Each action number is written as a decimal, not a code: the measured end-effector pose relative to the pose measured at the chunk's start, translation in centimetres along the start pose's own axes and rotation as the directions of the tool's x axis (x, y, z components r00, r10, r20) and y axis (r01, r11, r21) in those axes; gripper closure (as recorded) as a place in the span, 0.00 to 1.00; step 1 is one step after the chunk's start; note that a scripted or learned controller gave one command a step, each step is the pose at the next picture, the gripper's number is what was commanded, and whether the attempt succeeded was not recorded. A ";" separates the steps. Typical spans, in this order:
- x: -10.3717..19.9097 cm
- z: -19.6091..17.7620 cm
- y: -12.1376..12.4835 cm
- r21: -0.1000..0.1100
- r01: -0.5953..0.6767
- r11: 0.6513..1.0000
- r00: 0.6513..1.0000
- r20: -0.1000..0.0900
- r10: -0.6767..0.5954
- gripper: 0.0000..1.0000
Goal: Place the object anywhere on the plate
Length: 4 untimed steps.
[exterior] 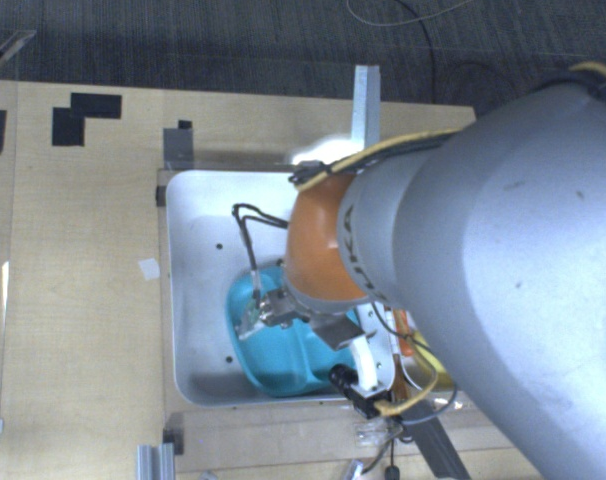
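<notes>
Closest to the lens, filling the right side: grey arm (513, 268), broad and blurred, orange band (318, 243) above the wrist, yellow and black cables trailing by the bench's near edge. Below the wrist, gripper (268, 311) down over the blue plate (273, 363); whether spread or closed, cannot tell, tips hidden under the wrist. Plate lying flat in the near part of the white bin (188, 268), toward its near right corner, partly covered by the wrist. Object for the plate not to be made out. Thin black cable loop (245, 223) above the bin's middle. Pale wooden bench (73, 298) all round, small white patch (148, 266) just left of the bin. At the bin's far edge, upright metal post (366, 103). Black blocky marks (83, 116) near the bench's far left corner. Beyond, dark carpeted floor (183, 18) with a thin wire (453, 6) curling across.
</notes>
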State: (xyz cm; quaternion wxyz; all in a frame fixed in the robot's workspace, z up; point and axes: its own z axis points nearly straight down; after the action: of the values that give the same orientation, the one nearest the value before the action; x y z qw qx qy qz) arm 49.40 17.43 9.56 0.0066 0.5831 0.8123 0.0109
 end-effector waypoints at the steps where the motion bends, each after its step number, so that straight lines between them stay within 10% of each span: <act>1: 0.0 0.0 0.0 0.000 0.000 1.000 1.000 0.000 0.000 0.00; 2: -4.3 0.0 0.0 -0.003 0.079 0.997 0.997 -0.001 -0.079 0.00; 3: -3.5 -1.6 0.6 -0.016 0.086 0.996 0.996 -0.014 -0.086 1.00; 4: -3.7 -1.4 0.4 -0.011 0.084 0.996 0.996 -0.011 -0.084 0.00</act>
State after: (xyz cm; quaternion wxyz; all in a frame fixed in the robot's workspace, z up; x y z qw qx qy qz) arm 50.98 14.03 10.96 0.0054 0.5482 0.8361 0.0183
